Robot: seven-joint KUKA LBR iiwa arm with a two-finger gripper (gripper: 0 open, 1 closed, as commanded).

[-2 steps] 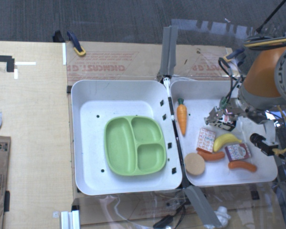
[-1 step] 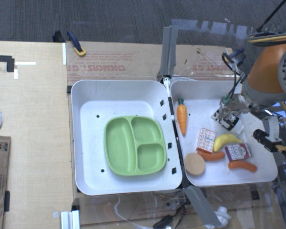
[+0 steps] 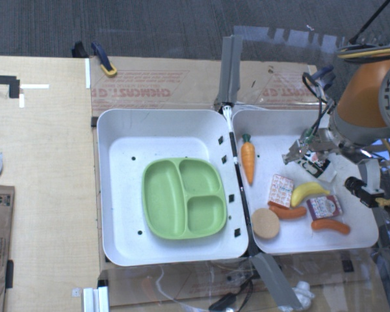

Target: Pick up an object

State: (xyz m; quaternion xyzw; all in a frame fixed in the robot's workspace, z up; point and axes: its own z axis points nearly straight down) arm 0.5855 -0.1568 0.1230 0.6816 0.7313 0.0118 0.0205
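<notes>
gripper poised over the toy-food bin

camera view: the gripper (image 3: 307, 153) hung over the upper right part of the right bin (image 3: 273, 123); whether it was open or closed could not be told, and nothing showed in its grasp. below it lay a banana (image 3: 309, 191), a small printed box (image 3: 281, 190), a sausage (image 3: 287, 212), a red packet (image 3: 323, 207), another sausage (image 3: 331, 226) and a round cookie (image 3: 266, 223). a carrot (image 3: 247, 160) lay near the bin's left wall. the left bin (image 3: 117, 174) held a green divided plate (image 3: 184, 198).
</notes>
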